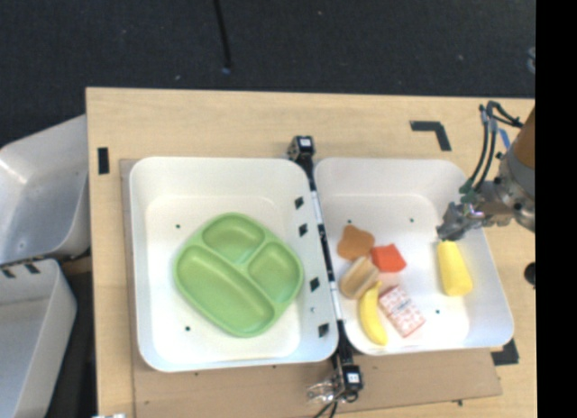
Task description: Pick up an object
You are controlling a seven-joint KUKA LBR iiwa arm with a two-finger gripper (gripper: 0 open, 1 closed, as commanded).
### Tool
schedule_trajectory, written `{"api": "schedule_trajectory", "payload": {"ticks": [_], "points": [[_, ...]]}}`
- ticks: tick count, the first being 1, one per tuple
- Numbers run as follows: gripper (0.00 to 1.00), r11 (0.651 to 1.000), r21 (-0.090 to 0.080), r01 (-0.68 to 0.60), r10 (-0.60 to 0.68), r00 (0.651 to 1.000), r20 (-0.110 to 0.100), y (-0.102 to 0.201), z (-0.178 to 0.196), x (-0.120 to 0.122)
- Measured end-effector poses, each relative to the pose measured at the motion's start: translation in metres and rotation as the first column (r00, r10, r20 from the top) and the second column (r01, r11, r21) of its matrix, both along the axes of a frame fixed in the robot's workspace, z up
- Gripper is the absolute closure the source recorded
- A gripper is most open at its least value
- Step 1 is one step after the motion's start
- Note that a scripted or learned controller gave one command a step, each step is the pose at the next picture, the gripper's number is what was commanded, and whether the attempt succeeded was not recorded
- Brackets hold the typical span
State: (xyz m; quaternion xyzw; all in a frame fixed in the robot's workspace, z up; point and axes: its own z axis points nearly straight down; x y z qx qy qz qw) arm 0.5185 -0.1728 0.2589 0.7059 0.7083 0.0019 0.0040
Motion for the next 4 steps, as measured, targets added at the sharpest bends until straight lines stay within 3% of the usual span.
{"api": "schedule_trajectory", "payload": {"ticks": [1,3,4], "points": [[1.0,1.0,0.001,0.0,0.0,1.0,-0.003,-0.001,0.039,0.001],[1.0,1.0,0.003,-0.002,0.002,1.0,-0.01,0.096,0.012,0.036],[1.0,1.0,0.002,-0.001,0.001,1.0,-0.007,0.135,-0.003,0.066]]}}
